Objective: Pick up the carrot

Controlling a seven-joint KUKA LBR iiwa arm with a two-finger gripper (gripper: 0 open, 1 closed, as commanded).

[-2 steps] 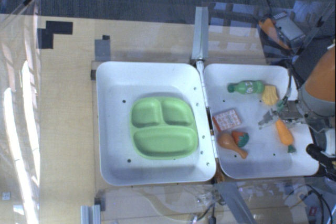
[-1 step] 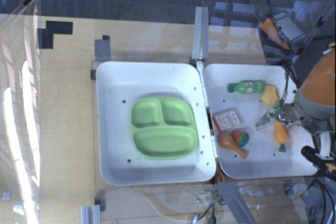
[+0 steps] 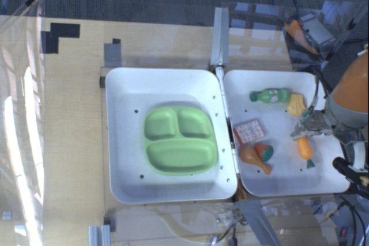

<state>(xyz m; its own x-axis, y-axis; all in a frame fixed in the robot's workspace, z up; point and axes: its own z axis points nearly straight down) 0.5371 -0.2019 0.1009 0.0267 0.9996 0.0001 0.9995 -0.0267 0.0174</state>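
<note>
The carrot (image 3: pixel 304 148) lies in the right bin (image 3: pixel 277 181), near its right wall, orange body with a green tip toward the front. The hand (image 3: pixel 308 127) hangs just above and touching its upper end, likely lined up for a grasp; whether it is apart or together I cannot tell, and the carrot rests on the bin floor.

Count: 2 bins, 1 green tray (image 3: pixel 180 140) in the left bin (image 3: pixel 124 181), 1 carrot, 1 green bottle (image 3: pixel 270 96), 1 corn cob (image 3: pixel 296 104), 1 drumstick (image 3: pixel 253 158), 1 small card (image 3: pixel 249 131), 1 strawberry-like piece (image 3: pixel 266 151).
</note>
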